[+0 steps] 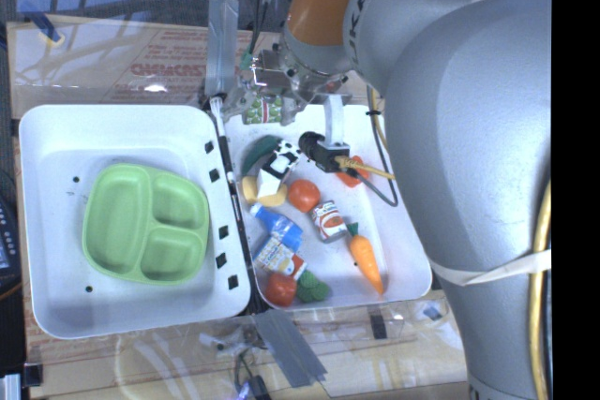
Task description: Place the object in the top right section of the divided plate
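- While the gripper (267,94) hangs over the far edge of the right bin (405,244), whether its jaws are open or shut cannot be told; a small green-and-white thing (265,111) sits right at them, but a hold on it is not certain.
- Which item the task means is unclear: the bin holds a carrot (367,261), a tomato (303,195), a small can (328,221), a blue packet (277,225) and more, all crowded near the divider.
- The green divided plate (146,223) lies in the left bin (42,229), all three sections bare.
- To do this step well, I judge, confirm a firm grip before lifting, clear the wall between the bins, then lower over the plate's upper right section and release low.
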### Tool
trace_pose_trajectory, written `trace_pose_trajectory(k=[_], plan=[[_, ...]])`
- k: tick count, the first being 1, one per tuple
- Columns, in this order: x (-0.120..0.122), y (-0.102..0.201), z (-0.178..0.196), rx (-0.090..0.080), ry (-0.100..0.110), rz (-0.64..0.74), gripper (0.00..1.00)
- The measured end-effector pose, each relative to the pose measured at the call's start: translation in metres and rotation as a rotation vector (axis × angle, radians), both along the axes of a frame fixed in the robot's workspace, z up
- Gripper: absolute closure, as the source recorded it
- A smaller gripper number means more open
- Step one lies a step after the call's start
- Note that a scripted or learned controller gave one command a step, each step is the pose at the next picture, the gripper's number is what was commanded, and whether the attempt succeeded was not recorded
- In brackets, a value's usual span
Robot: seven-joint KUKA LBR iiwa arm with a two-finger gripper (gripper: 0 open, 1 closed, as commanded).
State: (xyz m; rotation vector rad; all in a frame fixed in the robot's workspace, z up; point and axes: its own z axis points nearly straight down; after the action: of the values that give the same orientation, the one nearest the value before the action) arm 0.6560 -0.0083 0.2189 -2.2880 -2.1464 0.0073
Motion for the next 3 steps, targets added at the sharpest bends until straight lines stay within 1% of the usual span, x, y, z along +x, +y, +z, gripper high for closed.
trace_pose_trajectory(k=[1, 2, 3], plan=[[0.001, -0.111, 0.13, -0.002, -0.01, 0.007, 1.0], [0.0, -0.18, 0.209, -0.002, -0.008, -0.096, 1.0], [0.001, -0.195, 0.223, -0.002, -0.007, -0.131, 1.0]])
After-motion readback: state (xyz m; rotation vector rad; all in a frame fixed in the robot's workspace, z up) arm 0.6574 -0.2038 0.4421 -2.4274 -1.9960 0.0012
